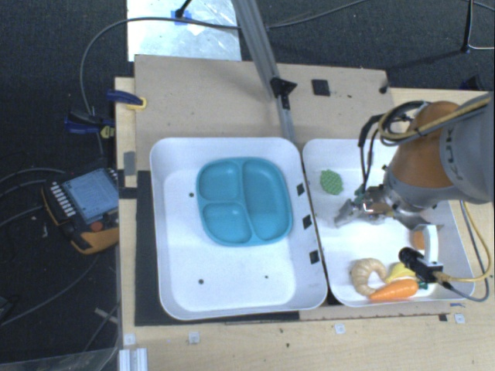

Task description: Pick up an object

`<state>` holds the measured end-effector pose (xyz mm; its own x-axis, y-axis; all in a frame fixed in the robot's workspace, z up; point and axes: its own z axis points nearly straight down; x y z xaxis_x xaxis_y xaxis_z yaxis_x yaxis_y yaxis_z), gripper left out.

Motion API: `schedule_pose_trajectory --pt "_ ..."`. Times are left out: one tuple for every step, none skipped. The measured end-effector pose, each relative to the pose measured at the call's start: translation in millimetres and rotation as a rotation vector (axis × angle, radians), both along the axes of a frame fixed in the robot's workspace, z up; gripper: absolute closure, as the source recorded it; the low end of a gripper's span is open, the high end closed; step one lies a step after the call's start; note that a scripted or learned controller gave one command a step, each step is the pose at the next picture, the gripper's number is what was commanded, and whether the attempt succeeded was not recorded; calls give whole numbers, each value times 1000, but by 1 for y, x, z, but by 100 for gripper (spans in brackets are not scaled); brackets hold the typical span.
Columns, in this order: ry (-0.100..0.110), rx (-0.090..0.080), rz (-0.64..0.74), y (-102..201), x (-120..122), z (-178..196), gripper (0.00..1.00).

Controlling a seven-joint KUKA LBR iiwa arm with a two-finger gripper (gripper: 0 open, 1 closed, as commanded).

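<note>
While dark carpet surrounds the bench [232, 91], the tool [349, 211] hangs spread over the right bin [340, 280].

1. The bench [209, 91] has a bare tan top, with a dark mat [147, 284] lying over its near-left part.
2. Two shallow white bins sit side by side on it: the left bin [178, 277] on the mat, the right bin [340, 280] touching it and reaching toward the bench's right edge.
3. A small black square [321, 87] lies flat near the far edge, right of centre.
4. A blue-and-yellow clamp [124, 99] grips the far-left corner, and a second clamp [89, 124] sits just below it on the left edge.
</note>
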<state>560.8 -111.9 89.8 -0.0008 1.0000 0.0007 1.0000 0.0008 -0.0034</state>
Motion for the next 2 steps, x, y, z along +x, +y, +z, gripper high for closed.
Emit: schedule_pose_trajectory --pt "-5 -1 0 0 1 14 100" --pt "-11 -2 3 -5 11 72 100"
